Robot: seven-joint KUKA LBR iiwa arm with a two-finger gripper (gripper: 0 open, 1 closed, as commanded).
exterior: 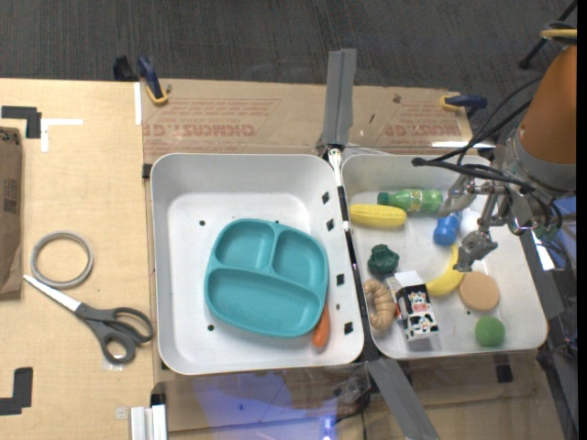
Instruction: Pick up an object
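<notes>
My gripper (465, 226) hangs over the right bin (525, 273), near its upper right part, open with nothing between its fingers. A small blue object (446, 230) lies just left of it. A yellow banana (447, 280) lies just below the lower fingertip (471, 248). Further left are a green bottle (415, 199) and a yellow corn cob (377, 214). Below sit a tan disc (479, 293), a green ball (490, 331), a white patterned box (417, 312), a dark green broccoli piece (383, 261) and a brown knobbly item (377, 301).
The left bin (174, 246) holds a teal divided plate (267, 278) and an orange carrot (320, 331) by its right wall. Scissors (92, 315) and a tape roll (61, 258) lie on the bench at left. Black cables (468, 154) run above the gripper.
</notes>
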